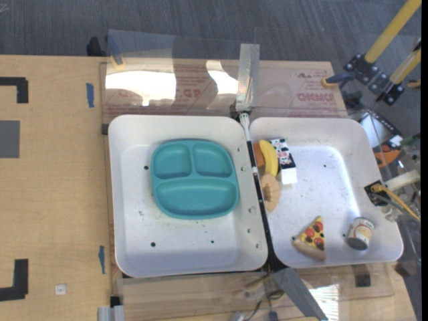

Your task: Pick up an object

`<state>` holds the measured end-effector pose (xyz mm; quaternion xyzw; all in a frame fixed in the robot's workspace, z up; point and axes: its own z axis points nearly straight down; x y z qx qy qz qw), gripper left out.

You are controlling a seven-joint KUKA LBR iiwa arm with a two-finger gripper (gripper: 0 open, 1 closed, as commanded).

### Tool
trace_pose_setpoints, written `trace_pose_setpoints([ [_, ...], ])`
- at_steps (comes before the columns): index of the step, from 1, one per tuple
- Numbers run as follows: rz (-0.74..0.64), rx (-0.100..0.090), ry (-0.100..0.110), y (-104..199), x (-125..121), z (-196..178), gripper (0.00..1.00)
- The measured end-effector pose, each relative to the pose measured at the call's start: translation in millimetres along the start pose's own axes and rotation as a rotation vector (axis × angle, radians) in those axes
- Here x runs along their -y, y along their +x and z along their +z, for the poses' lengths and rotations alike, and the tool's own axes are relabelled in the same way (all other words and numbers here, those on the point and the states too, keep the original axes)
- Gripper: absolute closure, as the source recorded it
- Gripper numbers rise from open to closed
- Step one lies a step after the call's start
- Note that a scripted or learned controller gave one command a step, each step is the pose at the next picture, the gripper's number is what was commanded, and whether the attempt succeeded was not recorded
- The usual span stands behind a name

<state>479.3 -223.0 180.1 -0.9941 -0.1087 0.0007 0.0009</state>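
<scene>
In the right bin (334,179) several small objects lie along the edges. A yellow banana (268,157) rests against the left wall, with an orange piece (258,154) beside it and a black and white box (284,159) to its right. A tan cookie-like piece (270,191) sits just below them. Near the front lie a pizza slice toy (311,236) and a small tin can (360,233) on its side.
The left bin (127,199) holds a teal divided plate (194,178). A clear plastic wall (174,79) stands behind the bins. Yellow and black stand parts (381,52) and cables crowd the right side.
</scene>
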Motion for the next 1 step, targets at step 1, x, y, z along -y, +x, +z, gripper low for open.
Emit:
trace_pose_setpoints([
  [1, 0.017, 0.0, 0.0, -0.1, 0.0, 0.4, 1.0],
])
